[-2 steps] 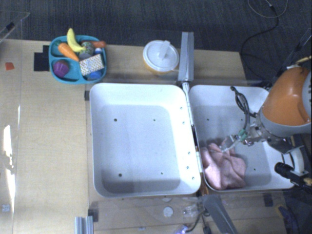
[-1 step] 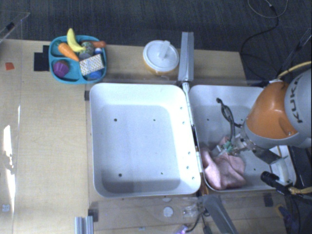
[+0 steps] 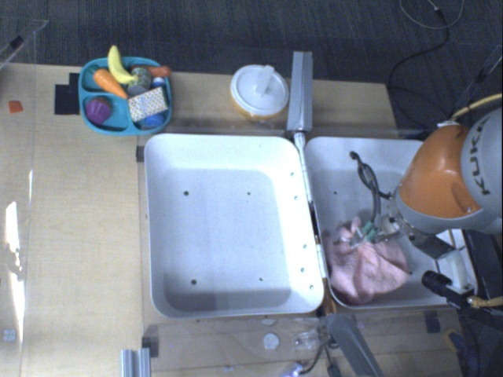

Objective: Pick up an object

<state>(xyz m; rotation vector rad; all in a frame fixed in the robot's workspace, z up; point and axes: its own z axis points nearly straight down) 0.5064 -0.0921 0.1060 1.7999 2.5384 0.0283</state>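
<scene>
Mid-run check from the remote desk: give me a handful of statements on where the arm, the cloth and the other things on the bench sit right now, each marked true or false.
1. The pink cloth lies in the right bin. True.
2. The gripper is over the left bin. False: it is over the right bin, at the cloth's upper edge.
3. A blue tray with toy food sits on the bench beyond the left bin. True.
4. The banana lies in the left bin. False: it lies in the blue tray.
5. A round white lid sits inside the right bin. False: it sits on the bench behind the bins, near the divider.
</scene>
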